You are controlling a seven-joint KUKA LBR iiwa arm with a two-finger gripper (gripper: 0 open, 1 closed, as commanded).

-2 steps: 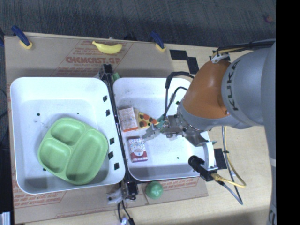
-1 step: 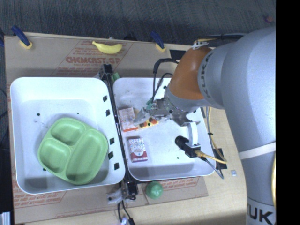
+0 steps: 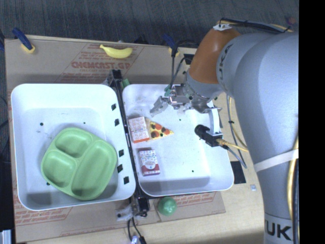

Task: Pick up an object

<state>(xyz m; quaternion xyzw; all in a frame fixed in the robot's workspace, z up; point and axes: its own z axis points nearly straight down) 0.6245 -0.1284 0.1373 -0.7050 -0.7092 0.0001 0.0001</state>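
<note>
Far to the gripper's left, the left bin [image 3: 20, 136], smooth white plastic with rounded corners, holds a glossy green divided plate [image 3: 78, 162] with three shallow wells. Up and left of the gripper, beyond the bins, a yellow toy banana [image 3: 116, 50] lies on printed brown cardboard [image 3: 76, 67]. Closer in, just left and below the gripper in the right bin [image 3: 213, 179], lie a flat reddish printed packet [image 3: 138, 129] and, farther below, a second small red-and-white carton [image 3: 149, 162]. A wedge-shaped toy pizza slice [image 3: 160, 131], orange with dark spots, lies just below the gripper. The gripper [image 3: 161, 104], grey metal, sits over the right bin's upper part, close above its floor; I cannot tell how wide it stands, and nothing shows between its tips. Well below, outside the bin, rests a round green ball [image 3: 166, 206].
</note>
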